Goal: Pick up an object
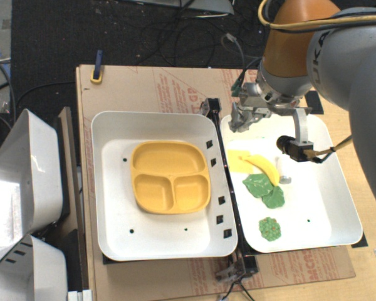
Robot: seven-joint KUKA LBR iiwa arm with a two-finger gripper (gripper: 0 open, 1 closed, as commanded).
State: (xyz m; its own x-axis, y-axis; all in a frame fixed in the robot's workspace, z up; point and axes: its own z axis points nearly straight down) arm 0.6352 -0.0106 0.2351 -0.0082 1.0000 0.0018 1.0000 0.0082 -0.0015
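Reaching in from the right, the grey arm (344, 55) with its orange band (297, 27) bends down over the far end of the right bin (338, 227). Under everything lies the counter (150, 89), topped with a brown cardboard sheet, and on it two shallow white bins sit side by side, their inner rims touching. The left bin (109, 168) carries a yellow divided plate (171, 176), three compartments, lying flat near the middle.

Down at the arm's end the claw (244, 119) hangs over the far left corner of the right bin, close to the rim the two bins share. From where I stand the metal parts blur together, so I cannot tell whether it is spread or closed, and I see nothing caught in it. A small black fitting (296, 148) with a cable hangs off the wrist to the right of it.

The things to pick lie nearer the camera than the claw. A yellow banana (258, 165) lies flat on the bin floor just below the claw, apart from it. Touching the banana's near end is a green leafy piece (264, 190), perhaps a toy lettuce. A smaller green lump (269, 229) sits alone, nearer the front rim and well apart from the claw.
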